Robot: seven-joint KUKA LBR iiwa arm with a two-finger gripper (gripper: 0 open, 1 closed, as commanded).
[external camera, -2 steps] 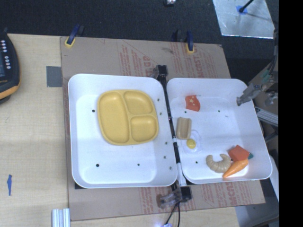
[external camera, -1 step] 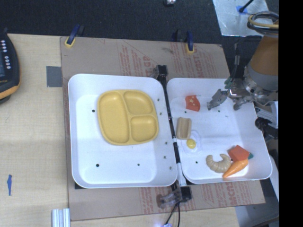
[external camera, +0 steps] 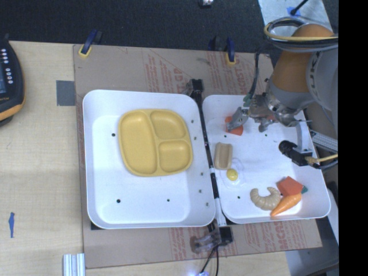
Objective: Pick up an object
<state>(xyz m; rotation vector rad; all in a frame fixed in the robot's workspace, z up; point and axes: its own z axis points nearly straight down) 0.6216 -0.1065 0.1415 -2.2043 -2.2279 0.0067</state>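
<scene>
Two shallow white bins sit side by side on a sheet of cardboard [external camera: 144, 68] laid over the wooden desk [external camera: 40, 171]. The left bin [external camera: 100, 206] holds a yellow divided plate [external camera: 154, 141], lying flat in its upper half with three compartments facing up.

The right bin [external camera: 313, 211] carries the small things. A small red piece [external camera: 234, 126] lies near the bin's upper left corner. A tan block [external camera: 223, 154] rests against the bin's left wall, and a little yellow ball [external camera: 232, 175] lies just below it, close but whether they touch is unclear. Along the lower edge sit a pale curled shrimp-like toy [external camera: 264, 198], an orange carrot [external camera: 286, 204] just beside it on the right, and a red-orange block [external camera: 290, 185] just above the carrot, touching or nearly so.

The arm [external camera: 299, 68] comes in from the right over the top of the right bin. Its hand [external camera: 237, 118] is low at the upper left corner of that bin, right at the small red piece; one dark finger [external camera: 239, 115] lies across the piece's top edge. Whether the hand is spread or pressed together cannot be told here, and the red piece cannot be seen clearly pinched in it.

A dark orange-edged control pad [external camera: 8, 79] rests at the desk's left edge.
</scene>
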